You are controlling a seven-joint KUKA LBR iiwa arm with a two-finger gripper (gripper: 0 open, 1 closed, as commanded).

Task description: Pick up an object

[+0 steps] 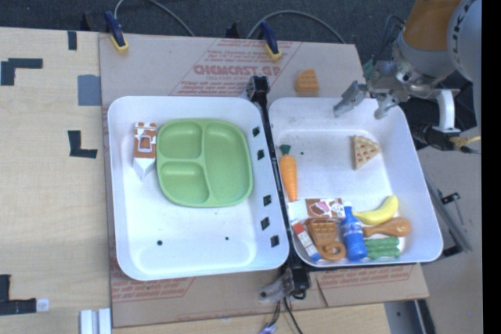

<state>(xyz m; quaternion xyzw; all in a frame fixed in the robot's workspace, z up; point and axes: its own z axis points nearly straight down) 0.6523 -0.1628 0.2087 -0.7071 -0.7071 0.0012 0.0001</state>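
Observation:
My gripper hangs over the far right corner of the right bin, fingers spread open with nothing between them. Below it in that bin lies a tan waffle wedge. An orange carrot lies along the bin's left wall. At the near end a pile holds a yellow banana, a blue bottle, a brown pretzel, a green item and a small carton.
The left bin holds a green divided plate and a small brown-and-white carton at its left. An orange block sits on the cardboard beyond the right bin. Clamps and cables lie along the bench's far edge.

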